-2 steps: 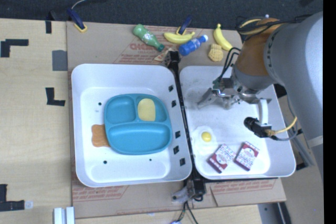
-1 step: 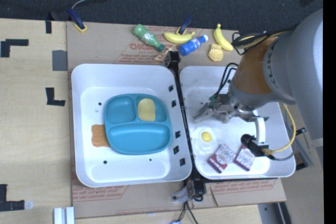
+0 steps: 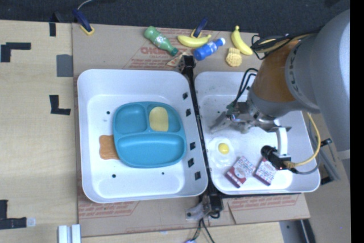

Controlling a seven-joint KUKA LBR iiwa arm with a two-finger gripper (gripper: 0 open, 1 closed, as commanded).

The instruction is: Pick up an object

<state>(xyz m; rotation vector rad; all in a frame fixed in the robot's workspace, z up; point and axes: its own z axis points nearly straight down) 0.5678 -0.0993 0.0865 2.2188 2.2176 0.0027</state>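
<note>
Pincer (image 3: 220,121) sits low in the right-hand shallow white bin (image 3: 307,179), metal tips pointing toward view-left, near the divider; can't tell if tips are released or clenched, nothing seen between them. Nearest pick, my guess: the white-and-yellow fried-egg toy (image 3: 222,148), just below the tips toward the view's bottom, apart from them. Roundish, no long axis to match. Two small red-and-white packets (image 3: 252,169) lie farther, lower right of the egg.
</note>
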